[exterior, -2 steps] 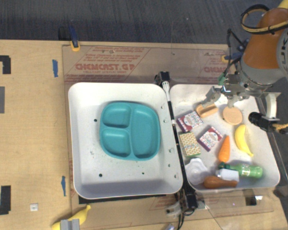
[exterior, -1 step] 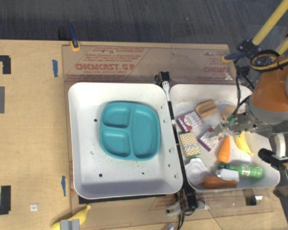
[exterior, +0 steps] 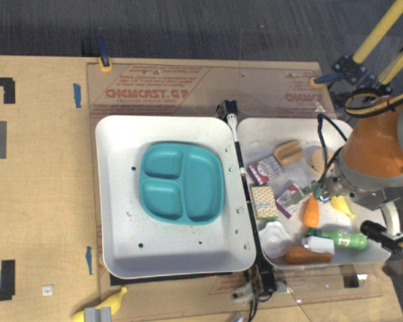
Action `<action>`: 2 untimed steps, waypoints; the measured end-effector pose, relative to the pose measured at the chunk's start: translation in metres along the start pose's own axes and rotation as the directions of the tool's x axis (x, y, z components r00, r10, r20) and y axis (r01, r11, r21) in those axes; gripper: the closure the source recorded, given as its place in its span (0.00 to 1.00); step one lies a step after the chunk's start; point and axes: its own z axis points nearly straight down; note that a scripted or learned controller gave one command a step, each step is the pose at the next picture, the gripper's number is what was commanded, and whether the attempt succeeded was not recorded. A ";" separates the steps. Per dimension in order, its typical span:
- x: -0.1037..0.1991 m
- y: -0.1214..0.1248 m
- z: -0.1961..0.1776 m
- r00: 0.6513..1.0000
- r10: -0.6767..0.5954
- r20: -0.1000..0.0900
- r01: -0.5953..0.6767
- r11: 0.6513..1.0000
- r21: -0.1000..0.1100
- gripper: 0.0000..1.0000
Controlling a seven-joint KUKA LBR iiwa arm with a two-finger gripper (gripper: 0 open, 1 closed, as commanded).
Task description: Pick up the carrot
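Note:
The carrot [exterior: 311, 212] is a short orange piece lying in the right bin [exterior: 255, 131], near its middle right. It points roughly up and down in the camera view. My gripper [exterior: 322, 194] hangs just above the carrot's upper end, at or very close to it. The grey wrist and the orange band [exterior: 373, 147] hide the gripper's upper part. I cannot see whether the carrot is being gripped.
The right bin is crowded: a bread piece [exterior: 289, 153], pink packet [exterior: 263, 171], cracker box [exterior: 264, 202], yellow banana [exterior: 342, 206], green bottle [exterior: 341, 239], brown sausage [exterior: 299, 254] and white cup [exterior: 274, 237]. A teal divided plate [exterior: 183, 182] lies in the left bin [exterior: 114, 146].

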 end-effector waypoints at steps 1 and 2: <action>0.000 0.004 -0.012 1.000 -0.001 0.002 0.001 1.000 -0.009 1.00; 0.075 0.024 -0.087 0.985 0.171 -0.021 -0.170 0.985 0.043 1.00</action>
